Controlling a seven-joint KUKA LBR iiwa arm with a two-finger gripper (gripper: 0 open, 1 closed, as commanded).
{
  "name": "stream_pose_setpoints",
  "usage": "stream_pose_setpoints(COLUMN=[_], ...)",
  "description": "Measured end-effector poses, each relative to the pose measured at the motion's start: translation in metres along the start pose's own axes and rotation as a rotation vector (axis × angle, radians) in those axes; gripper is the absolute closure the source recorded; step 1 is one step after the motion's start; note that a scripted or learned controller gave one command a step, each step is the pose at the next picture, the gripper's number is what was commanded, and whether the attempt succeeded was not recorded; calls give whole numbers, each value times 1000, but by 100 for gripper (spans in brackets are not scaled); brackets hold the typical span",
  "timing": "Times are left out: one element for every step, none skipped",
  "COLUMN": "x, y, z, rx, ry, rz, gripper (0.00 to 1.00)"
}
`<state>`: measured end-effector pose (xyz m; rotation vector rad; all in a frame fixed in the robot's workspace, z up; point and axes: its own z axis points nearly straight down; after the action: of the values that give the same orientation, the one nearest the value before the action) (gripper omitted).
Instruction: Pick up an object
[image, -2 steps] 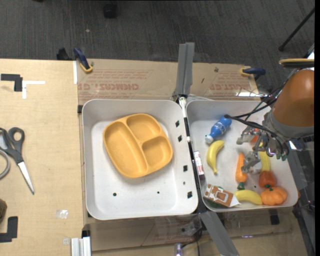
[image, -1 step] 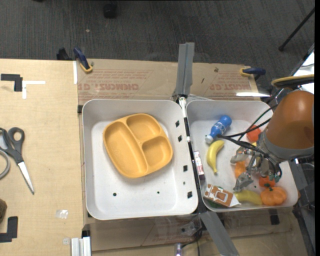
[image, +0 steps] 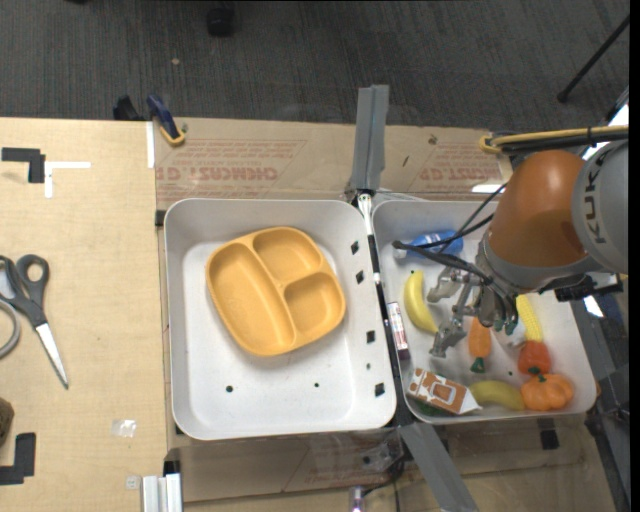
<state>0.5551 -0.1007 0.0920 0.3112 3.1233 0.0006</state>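
Note:
My gripper (image: 443, 320) hangs over the middle of the right bin (image: 583, 330), below the arm's orange band. It is open, with one fingertip near a yellow banana (image: 417, 301) and the other above a small printed box (image: 441, 392). I see nothing between the fingers. An orange carrot (image: 480, 341) lies just right of the gripper. A red tomato (image: 533, 356), an orange pepper (image: 548, 391), a second yellow banana (image: 497, 394), a yellow corn piece (image: 528, 319) and a blue item (image: 437, 242) also lie in this bin.
The left bin (image: 190, 330) holds a yellow divided plate (image: 276, 290). Scissors (image: 35, 310) lie on the wooden bench at far left. A grey divider bar (image: 370, 140) runs between the bins at the back.

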Motion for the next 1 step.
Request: stream_pose_setpoints(x=[-34], y=[-55], z=[-52], rx=[1], ry=[-3], rz=[-222], gripper=[0])
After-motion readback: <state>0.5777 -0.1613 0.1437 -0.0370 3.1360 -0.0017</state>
